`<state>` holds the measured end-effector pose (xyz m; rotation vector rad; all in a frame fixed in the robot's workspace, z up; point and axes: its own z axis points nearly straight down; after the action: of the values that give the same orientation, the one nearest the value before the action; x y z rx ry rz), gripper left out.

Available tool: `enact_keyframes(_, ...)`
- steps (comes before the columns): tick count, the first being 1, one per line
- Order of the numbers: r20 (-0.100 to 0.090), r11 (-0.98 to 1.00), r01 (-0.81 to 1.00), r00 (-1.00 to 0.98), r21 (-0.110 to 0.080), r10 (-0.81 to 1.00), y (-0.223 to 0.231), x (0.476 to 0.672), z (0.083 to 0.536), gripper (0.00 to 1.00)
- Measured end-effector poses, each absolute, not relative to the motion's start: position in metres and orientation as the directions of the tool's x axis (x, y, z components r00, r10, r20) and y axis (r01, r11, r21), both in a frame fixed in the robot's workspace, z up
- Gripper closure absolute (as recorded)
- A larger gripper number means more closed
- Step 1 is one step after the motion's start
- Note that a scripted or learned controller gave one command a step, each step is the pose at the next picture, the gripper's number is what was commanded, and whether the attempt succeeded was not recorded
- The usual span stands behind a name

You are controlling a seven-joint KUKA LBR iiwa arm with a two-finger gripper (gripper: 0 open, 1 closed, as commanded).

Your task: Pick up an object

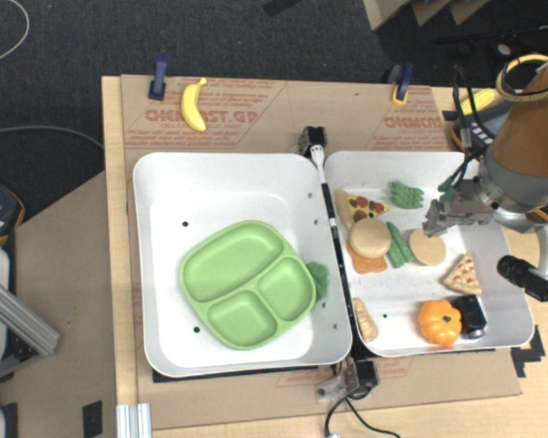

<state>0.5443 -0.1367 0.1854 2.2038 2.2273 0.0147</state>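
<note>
Camera view, looking down on bench w/ two white bins side by side. Left bin [155, 245] holds a green divided plate [247, 283], three compartments, lying tilted-diagonal near the middle; a small green piece [319, 279] sits just beside its right edge, against the bin wall.

Right bin [521, 322] has the toy food. Top left: pizza slice [363, 207] w/ red dots. Below it a burger [370, 244], tan bun on orange base. A green pod-like strip [400, 247] lies touching the burger's right side, and a round tan cookie [428, 248] is just beside that. Green leafy bit [406, 194] near the top. Lower right: second pizza wedge [462, 275], then an orange pumpkin [439, 322] w/ a black block [473, 316] touching its right side. Small tan bread piece [363, 319] at the bin's left wall, low.

Arm comes in from the right; gripper [443, 219] hangs over the right bin, just above and right of the cookie. Can't tell how far apart the jaws are, or if anything's held.

Outside bins: yellow banana [194, 105] on the cardboard, top left, beside a blue clamp [158, 77].
</note>
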Motion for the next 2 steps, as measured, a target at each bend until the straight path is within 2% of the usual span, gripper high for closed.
enact_keyframes(1, 0.0, -0.004, 1.0, 0.004, -0.004, 1.0, -0.208, 0.542, 0.103, 1.0)
enact_keyframes(2, 0.001, -0.001, 1.0, 0.001, -0.003, 1.0, -0.216, 0.538, 0.084, 1.0)
